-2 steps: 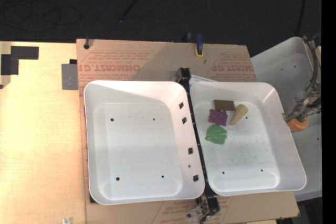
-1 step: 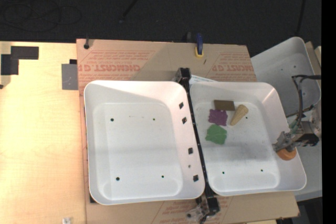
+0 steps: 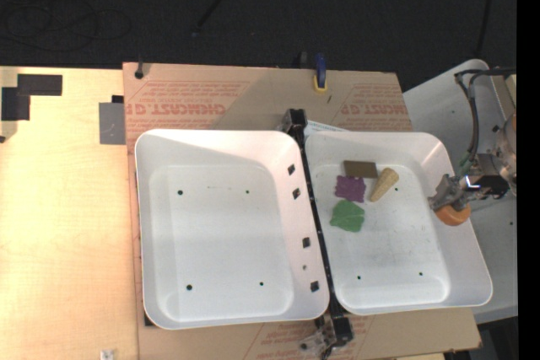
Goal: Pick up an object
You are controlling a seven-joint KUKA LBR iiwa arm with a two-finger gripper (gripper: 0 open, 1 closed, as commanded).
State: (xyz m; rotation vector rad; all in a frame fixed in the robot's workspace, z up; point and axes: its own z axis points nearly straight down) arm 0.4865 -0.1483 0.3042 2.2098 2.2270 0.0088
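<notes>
Lying left of hand [image 3: 447,200]: toys [image 3: 361,188] (clustered).

left bin [image 3: 169,181] bare, objects [image 3: 359,190] clustered right

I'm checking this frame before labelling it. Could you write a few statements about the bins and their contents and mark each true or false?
1. The purple block, green piece, brown block and tan cone all lie in the right bin. True.
2. The green piece lies in the left bin. False: it lies in the right bin, below the purple block.
3. The tool sits at the right bin's right rim. True.
4. The tool holds the tan cone. False: the cone lies on the bin floor, apart from the tool.
</notes>
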